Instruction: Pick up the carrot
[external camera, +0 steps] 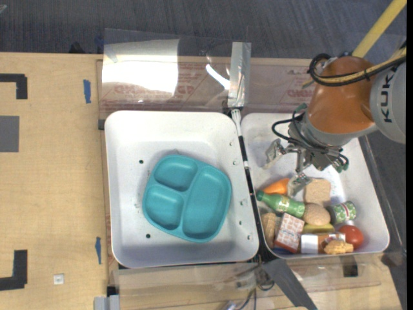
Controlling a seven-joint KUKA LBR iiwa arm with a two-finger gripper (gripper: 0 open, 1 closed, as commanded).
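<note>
Closest to me, along the bottom of the right bin (381,228), toy foods are lying in a crowded heap: a red tomato (350,235), a little box (290,232), a green bottle (284,204) and a slice of bread (317,191). Just above the bottle, at the upper left of that pile, the carrot (277,187) is sitting, orange and small, touching the bottle's neck. It is looking like a hard, light plastic toy with a smooth skin, so I think it could slip; grabbing it across its fat middle seems best. Right beside it, to the right, the gripper (299,181) is pointing down into the bin. The fingers are looking narrow, with nothing between them, though they are tiny and hard to be sure of. Above them, the arm's orange band (341,102) is leaning in from the upper right. Off to the left, a teal tray (186,197) is resting in the left bin (122,134).
</note>
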